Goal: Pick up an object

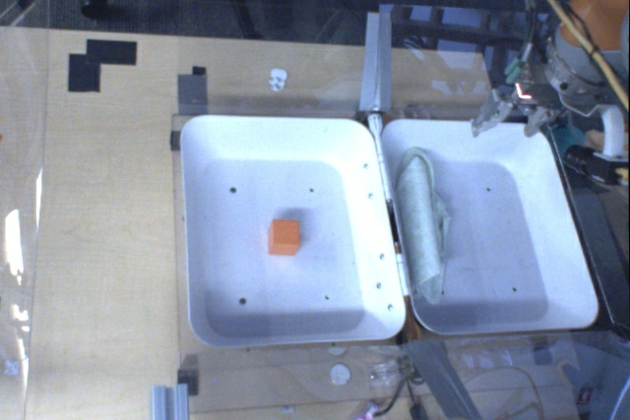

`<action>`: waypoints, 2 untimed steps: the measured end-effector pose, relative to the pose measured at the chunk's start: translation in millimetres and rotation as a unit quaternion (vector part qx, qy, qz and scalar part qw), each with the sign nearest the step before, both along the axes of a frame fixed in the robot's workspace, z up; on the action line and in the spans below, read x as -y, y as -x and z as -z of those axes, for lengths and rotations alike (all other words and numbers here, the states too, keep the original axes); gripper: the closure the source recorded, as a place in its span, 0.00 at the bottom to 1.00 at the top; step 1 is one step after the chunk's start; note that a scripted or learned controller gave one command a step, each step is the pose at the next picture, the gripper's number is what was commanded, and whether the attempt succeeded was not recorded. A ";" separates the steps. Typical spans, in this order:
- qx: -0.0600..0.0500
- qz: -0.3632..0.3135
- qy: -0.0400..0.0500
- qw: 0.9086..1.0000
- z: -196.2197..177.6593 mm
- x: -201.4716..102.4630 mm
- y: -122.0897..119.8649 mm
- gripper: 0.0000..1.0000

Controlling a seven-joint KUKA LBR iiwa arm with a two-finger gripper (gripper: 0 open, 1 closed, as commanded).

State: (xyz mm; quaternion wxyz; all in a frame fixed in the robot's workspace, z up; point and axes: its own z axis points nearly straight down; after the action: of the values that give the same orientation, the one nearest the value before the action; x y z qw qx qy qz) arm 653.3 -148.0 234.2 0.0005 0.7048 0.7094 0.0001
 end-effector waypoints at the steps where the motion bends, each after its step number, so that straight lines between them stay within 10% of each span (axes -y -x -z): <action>1: 0.000 0.000 0.000 1.000 123.1 51.3 -15.8 0.00; 2: 0.003 -0.003 0.002 1.000 110.8 49.6 -18.4 1.00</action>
State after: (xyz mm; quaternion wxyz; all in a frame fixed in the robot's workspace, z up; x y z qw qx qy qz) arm 671.7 -197.6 123.4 0.0039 0.7024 0.7118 0.0007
